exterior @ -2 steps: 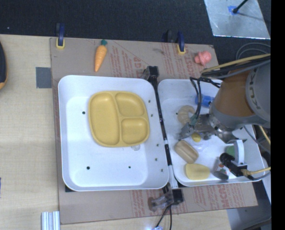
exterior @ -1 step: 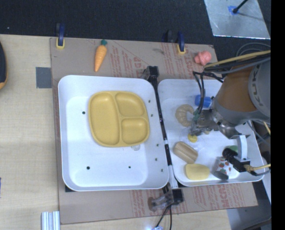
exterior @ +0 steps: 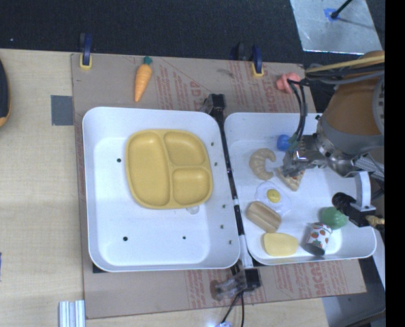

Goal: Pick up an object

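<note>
Your arm point(exterior: 348, 118) reaches in from the right, claw point(exterior: 294, 171) low over the right bin point(exterior: 239, 131); claw opening cannot be told. Wooden table point(exterior: 32, 182), dark floor behind.

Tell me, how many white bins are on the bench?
2. The left white bin holds a yellow divided plate. The right white bin holds toy foods, with the gripper over them. They sit side by side.
</note>
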Robot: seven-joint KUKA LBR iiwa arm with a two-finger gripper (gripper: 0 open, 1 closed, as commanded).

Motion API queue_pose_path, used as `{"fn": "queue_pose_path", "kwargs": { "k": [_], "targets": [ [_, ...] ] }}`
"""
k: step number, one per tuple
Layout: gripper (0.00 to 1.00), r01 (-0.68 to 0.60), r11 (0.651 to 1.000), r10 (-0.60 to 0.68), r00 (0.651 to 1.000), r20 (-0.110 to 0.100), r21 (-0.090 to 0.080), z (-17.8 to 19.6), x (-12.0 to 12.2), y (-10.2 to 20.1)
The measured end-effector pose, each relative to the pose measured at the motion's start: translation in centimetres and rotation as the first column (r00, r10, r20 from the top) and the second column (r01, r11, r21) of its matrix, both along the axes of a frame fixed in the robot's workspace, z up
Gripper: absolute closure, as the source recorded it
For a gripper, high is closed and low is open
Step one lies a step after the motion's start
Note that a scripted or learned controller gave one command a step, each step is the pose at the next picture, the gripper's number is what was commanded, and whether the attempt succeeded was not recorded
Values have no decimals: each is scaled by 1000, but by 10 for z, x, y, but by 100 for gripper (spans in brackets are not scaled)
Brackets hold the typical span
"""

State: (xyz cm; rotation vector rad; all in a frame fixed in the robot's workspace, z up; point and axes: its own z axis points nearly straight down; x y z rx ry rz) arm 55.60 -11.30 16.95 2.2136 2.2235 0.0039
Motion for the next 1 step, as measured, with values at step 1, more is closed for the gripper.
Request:
{"fn": "queue_pose_path", "kwargs": {
  "k": [1],
  "targets": [
    [0,1,1000,-1,1000,-7,1,-4,-2,0]
  ]
}}
